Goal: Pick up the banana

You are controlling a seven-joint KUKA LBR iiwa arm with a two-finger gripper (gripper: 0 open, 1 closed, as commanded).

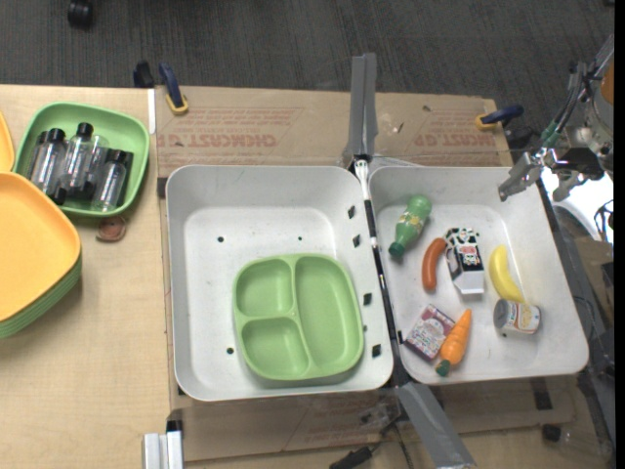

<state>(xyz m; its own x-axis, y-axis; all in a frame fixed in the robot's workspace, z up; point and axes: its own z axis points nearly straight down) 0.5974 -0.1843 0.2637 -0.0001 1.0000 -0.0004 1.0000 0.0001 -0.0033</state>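
Banana (504, 273): lies flat in the right bin (557, 360), toward its right side, long axis running roughly up and down the frame, curved, yellow.
Neighbours: milk carton (466, 258) just beside it on the left; small tin can (517, 317) at its lower end, very near or touching, I cannot tell which; orange sausage (431, 264), green bottle (409, 225), carrot (454, 340) and pink packet (429, 330) farther left in the same bin.
Jaws (522, 172): at the upper right of the frame, above the right bin's far corner, well apart from the banana; nothing is seen between them, and whether they stand open or closed I cannot tell.
Handling: probably a light toy fruit, stiff and smooth-skinned, so liable to slip or roll; best taken across its middle, where it is thickest, closing on the sides with room left from carton and can.
Left bin (195, 262): holds a green divided tray (296, 318).
Worktop (88, 379): orange plates (34, 252) and a green dish (127, 130) of bottles at upper left.
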